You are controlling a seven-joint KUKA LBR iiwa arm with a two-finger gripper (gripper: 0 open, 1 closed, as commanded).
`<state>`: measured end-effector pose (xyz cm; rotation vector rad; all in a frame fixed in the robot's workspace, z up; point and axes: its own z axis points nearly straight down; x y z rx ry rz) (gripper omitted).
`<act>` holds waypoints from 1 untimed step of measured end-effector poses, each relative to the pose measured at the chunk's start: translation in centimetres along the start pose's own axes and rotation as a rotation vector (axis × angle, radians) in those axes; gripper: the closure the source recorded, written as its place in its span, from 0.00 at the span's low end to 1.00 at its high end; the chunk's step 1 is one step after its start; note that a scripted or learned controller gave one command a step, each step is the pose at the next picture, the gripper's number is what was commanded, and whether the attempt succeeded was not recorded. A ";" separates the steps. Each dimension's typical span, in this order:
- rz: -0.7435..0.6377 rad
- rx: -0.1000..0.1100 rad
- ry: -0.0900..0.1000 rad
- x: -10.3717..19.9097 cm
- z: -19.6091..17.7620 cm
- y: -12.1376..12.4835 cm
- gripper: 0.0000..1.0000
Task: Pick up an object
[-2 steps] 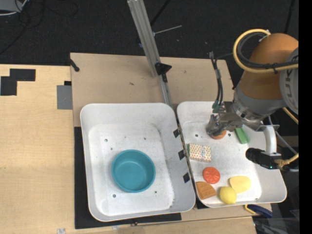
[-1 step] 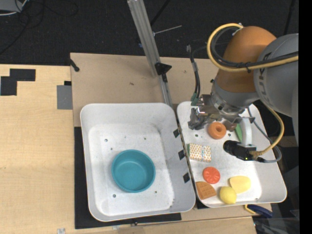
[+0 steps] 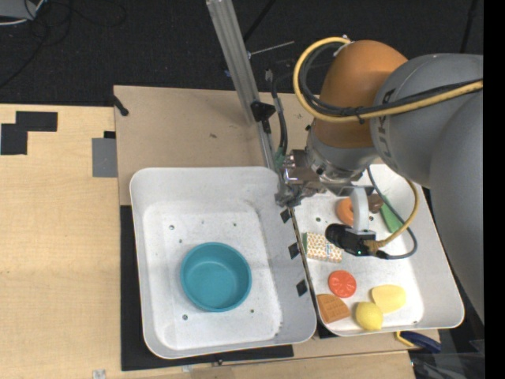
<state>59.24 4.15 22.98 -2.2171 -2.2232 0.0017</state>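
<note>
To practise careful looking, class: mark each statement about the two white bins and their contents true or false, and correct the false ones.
1. The teal round bowl lies in the left white bin. True.
2. The bowl stands upside down. False: its opening faces up.
3. A yellow rounded lump lies beside the bowl. False: the yellow rounded lump lies in the right white bin, near its front edge.
4. The flat red-orange disc lies in the right bin. True.
</note>
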 end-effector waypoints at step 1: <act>0.001 -0.001 -0.001 4.1 0.4 1.2 1.00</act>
